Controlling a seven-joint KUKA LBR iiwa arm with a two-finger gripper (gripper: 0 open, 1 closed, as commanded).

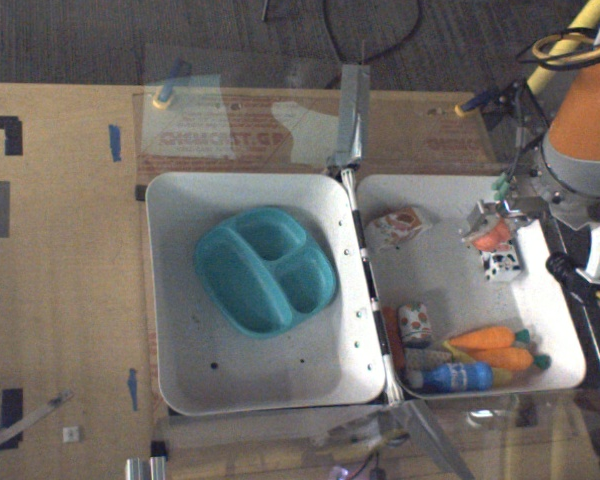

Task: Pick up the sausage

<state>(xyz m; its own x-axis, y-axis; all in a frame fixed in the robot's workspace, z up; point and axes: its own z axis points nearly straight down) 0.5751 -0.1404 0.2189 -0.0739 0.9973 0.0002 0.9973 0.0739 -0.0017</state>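
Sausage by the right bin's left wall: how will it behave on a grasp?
The sausage looks long and round, so it may roll if nudged. It lies tight along the bin wall beside the can, so it probably slides rather than lifts cleanly.

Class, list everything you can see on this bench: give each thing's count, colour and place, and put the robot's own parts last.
Shallow white bins: two, white, side by side on the bench.
Teal divided plastic plate: one, teal, middle of the left bin.
Crumpled snack packet: one, white and red, upper left of the right bin.
Small patterned can: one, white and red, lower left of the right bin.
Toy carrots: two, orange, near the front of the right bin.
Blue plastic bottle: one, blue, lying along the right bin's front edge.
Black-and-white cube: one, upper right of the right bin.
Gripper: one, grey, over the right bin's upper right.
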